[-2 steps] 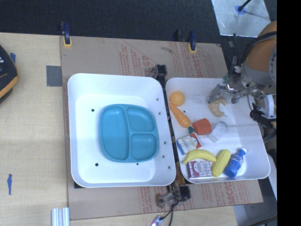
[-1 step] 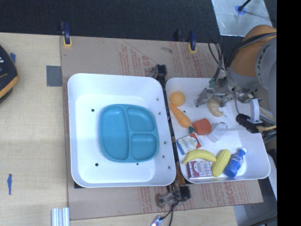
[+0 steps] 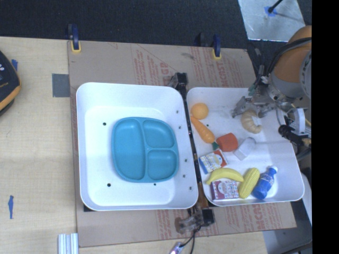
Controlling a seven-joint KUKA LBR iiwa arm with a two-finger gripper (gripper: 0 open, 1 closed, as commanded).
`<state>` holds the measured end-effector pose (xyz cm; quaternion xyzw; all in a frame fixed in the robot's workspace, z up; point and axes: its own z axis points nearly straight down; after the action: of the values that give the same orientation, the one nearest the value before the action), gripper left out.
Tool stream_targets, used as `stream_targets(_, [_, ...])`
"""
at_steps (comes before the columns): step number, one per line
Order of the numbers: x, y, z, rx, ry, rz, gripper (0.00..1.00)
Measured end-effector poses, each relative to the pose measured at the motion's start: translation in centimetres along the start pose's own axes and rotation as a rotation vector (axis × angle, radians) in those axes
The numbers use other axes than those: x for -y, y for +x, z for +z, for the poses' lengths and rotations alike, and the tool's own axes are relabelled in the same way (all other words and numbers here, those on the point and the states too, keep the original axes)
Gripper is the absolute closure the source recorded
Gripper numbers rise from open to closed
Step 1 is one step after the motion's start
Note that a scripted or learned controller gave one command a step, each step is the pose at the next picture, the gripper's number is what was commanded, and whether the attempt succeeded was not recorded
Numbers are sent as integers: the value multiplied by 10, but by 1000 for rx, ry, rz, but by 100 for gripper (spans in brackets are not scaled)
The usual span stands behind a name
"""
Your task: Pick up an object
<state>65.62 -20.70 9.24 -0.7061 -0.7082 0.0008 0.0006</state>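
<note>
Camera view: I see the left shallow white bin (image 3: 85, 142) carrying just a blue three-compartment plastic tray (image 3: 144, 148), likely the drop side; the right shallow white bin (image 3: 294, 187) holds the pick candidates, crowded along its left and near edges: orange ball (image 3: 199, 110), orange toy carrot (image 3: 203, 130), red block (image 3: 228, 142), yellow toy banana (image 3: 224, 174), yellow toy corn cob (image 3: 249, 182), blue bottle (image 3: 264, 183), two small printed packets (image 3: 223, 189); a tan croissant-shaped toy (image 3: 250, 123) lies apart at the far side, which I judge the likely target; the gripper (image 3: 253, 103) hangs just above and beside it, fingers apparently splayed, nothing between them; contact with the toy I cannot tell.
</note>
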Motion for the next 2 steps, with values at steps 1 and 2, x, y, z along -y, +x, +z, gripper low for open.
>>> stream_targets(1, [0, -4, 0, 1, -2, -1, 0])
stream_targets(2, [0, -4, 0, 0, 0, -3, 0])
